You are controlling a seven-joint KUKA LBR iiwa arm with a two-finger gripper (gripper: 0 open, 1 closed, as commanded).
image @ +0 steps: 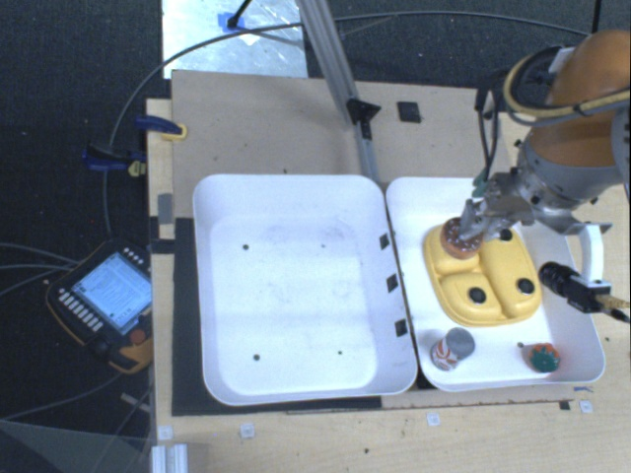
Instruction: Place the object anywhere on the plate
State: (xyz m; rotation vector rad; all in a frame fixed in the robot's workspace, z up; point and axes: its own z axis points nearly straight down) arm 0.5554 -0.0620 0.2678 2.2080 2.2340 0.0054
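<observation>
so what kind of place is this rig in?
Looks like a robotics lab test cell, not a home. An arm works over two white bins on a board bench, a teach pendant sits on dark carpet, and cables and clamps lie around.

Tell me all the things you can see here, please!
Bins: two, white, side by side on the bench; left one, right one.
Plate: one, yellow, with sections, in the right bin.
Round brownish object: one, at the plate's top corner, under the gripper.
Small grey and white object: one, in the right bin, near its front edge.
Small green and red object: one, in the right bin's front right corner.
Handheld screen: one, orange and grey, left of the bench.
Clamps: blue and yellow, at the bench's left edge.
Arm: one, grey and orange, from the right.
Gripper: one, over the plate's top corner.
</observation>
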